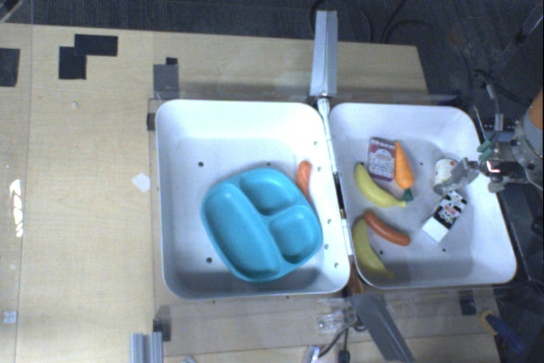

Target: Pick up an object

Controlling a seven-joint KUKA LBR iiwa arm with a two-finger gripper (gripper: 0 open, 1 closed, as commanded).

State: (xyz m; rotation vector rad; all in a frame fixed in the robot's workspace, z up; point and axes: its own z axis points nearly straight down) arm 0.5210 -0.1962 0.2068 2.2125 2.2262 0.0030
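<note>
Nothing is lifted yet, as far as the view shows. The robot's grey metal hand (466, 172) reaches in over the right rim of the right shallow white plastic bin (484, 268), low over the bin floor. Its tips sit near a small pale rounded object (444, 171), but whether they are spread or pressed together cannot be told; the view is too small there, and no thing is seen between them.

The candidates all rest on the bin floor: a small black-and-white patterned box (446, 212) just below the hand, an orange plastic carrot (403, 167) beside a red and white carton (382, 158), a yellow toy banana (376, 187), an orange-red sausage-shaped toy (388, 229) lying against a second yellow banana (368, 247).

In the left white bin (174, 208) lie a blue divided plastic plate (262, 221) and a small orange piece (304, 177) by the dividing wall. Both bins stand on the pale wooden desk (76, 183).

By my reading the reach is made; the closing on a thing and the raising remain.
</note>
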